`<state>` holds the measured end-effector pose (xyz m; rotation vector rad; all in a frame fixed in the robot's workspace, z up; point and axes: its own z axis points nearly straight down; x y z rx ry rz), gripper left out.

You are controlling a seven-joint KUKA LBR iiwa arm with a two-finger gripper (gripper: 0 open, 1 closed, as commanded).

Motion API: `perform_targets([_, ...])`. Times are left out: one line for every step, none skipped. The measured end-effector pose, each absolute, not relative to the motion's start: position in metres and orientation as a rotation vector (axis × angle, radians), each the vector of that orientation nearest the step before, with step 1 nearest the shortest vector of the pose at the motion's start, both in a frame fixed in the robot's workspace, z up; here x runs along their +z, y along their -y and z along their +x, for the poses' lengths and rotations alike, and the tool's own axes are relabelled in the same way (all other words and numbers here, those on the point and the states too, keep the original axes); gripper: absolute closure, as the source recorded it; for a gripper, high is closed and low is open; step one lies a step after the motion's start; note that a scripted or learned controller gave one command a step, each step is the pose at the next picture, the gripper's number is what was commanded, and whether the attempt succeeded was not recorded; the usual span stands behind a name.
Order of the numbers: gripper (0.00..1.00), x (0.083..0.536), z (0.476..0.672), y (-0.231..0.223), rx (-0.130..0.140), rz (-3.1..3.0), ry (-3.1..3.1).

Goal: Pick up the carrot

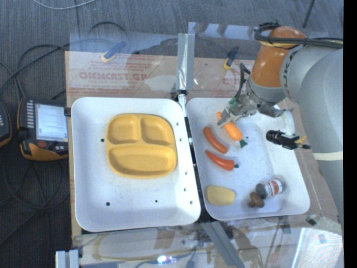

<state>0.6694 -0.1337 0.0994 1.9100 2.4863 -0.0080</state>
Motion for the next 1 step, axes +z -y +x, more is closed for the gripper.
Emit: perform_targets([1.0,0.1842,0.6686,0.0752,-0.002,1.683,-2.651])
